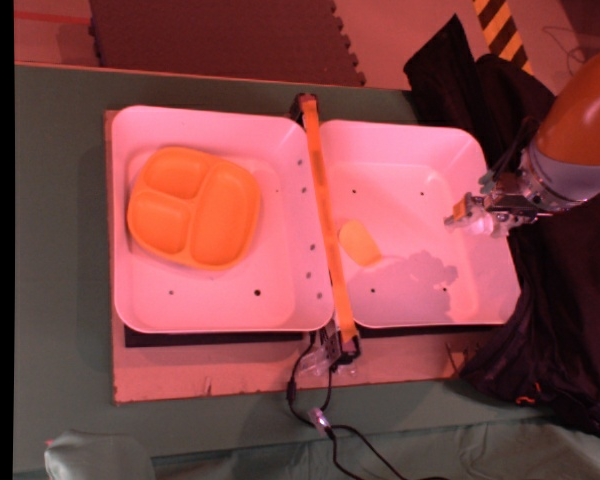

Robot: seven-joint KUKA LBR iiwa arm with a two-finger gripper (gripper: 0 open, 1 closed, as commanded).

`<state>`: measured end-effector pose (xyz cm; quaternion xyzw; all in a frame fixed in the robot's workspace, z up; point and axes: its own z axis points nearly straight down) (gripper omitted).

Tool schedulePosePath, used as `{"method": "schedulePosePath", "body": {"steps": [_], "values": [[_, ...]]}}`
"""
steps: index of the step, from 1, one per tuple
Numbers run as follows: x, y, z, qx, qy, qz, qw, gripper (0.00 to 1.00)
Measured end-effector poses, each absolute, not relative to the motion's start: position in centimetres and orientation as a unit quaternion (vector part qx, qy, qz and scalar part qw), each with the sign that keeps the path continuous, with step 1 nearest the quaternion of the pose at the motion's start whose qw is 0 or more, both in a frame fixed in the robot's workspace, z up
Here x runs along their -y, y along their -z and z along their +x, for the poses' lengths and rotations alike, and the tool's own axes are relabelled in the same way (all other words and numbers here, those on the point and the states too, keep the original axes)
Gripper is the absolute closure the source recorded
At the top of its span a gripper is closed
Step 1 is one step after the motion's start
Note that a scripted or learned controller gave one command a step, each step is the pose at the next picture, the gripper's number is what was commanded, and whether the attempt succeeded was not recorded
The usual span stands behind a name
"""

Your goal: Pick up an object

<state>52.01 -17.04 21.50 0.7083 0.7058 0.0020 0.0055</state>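
Note:
An orange divided plate (193, 207) with three compartments lies in the left bin (210, 128). A small yellow-orange oval object (359, 242) rests on the floor of the right bin (400, 148), close to the orange divider. My gripper (470, 215) hangs over the right edge of the right bin, well to the right of the oval object and apart from it. Nothing shows between its fingers. Its shadow falls on the bin floor below and to the left.
An orange bar (325, 228) runs between the two bins. Cables (320, 398) trail off the board at the front. Black cloth (540, 348) drapes to the right of the bins. A dark foam mat (220, 28) lies beyond the bench.

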Motion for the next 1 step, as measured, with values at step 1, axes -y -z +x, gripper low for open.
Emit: {"method": "schedulePosePath", "body": {"steps": [1], "values": [[18.0,-26.51,52.6,-0.706,-0.0018,0.708,0.006,1.0]]}}
